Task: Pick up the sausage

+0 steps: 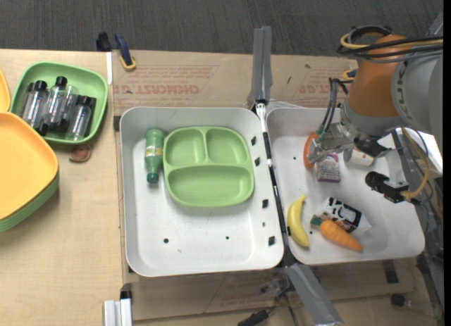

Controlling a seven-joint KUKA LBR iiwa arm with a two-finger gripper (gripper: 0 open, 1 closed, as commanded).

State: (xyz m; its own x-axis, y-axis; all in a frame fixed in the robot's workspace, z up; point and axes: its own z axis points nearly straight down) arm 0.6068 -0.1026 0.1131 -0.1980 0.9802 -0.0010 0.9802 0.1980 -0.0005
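Over in the right bin (394,243), the claw (325,154) hangs low near the back, just beside a reddish-orange thing that looks like the sausage (309,150). The sausage lies close to the bin's left wall, and part of it hides behind the claw, so I cannot tell if the claw is spread or pressed together, or if it has hold of anything. A small pinkish packet (328,170) sits right under the claw, touching or almost touching the sausage. My guess is that the sausage is a light toy, smooth and round, so it may roll or slip out of a pinch. The best place to take hold looks like its middle, across the thin way. The packet could get pinched by mistake because it is so close. Nearer the front of the bin lie a banana (299,222), a carrot (341,235) and a black and white pack (344,213), well apart from the sausage and not in the way. The left bin (141,240) has a green tray (208,165) and a green bottle (153,154). On the desk (70,247) to the left sit a green dish of little bottles (59,102) and some orange plates (25,170).
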